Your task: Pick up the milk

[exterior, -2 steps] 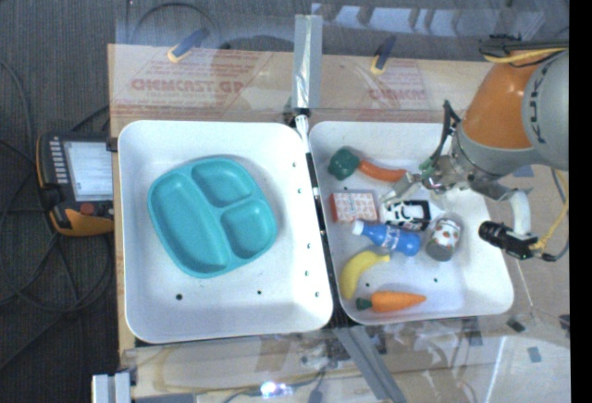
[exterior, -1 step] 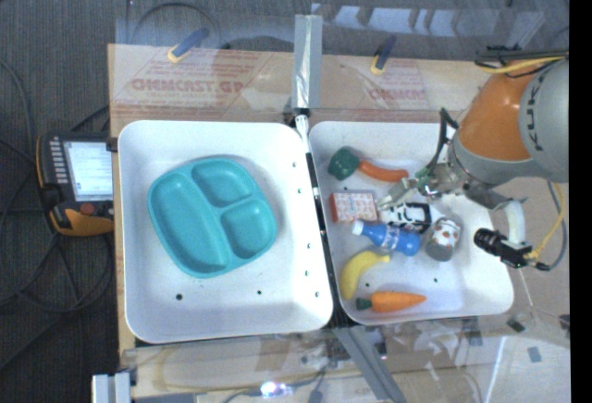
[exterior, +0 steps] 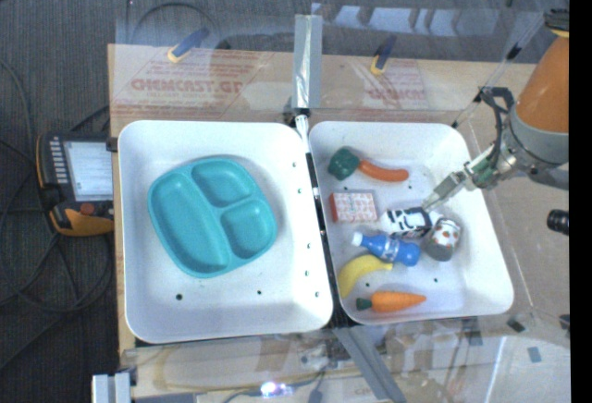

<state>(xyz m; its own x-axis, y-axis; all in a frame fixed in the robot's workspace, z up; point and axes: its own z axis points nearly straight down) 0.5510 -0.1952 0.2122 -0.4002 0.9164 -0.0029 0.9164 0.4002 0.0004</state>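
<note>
Two white bins are seen side by side on the bench. In the left bin [exterior: 139, 299] a blue plate [exterior: 213, 214] with three sections is laid flat.

In the right bin [exterior: 481, 290] many small things are found. The milk [exterior: 408, 222], white with black spots, is placed near the middle of this bin. A round grey thing [exterior: 443, 238] is seen just beside it on the right. A blue bottle [exterior: 388, 250] is laid just below the milk. A banana [exterior: 359, 274] and a carrot [exterior: 396, 301] are seen near the front. Another carrot [exterior: 382, 172], a green thing [exterior: 343, 163] and a pink square [exterior: 354, 206] are seen toward the back.

The gripper [exterior: 435, 199] is held just above the milk's right end. Whether it is closed or spread cannot be told.
</note>
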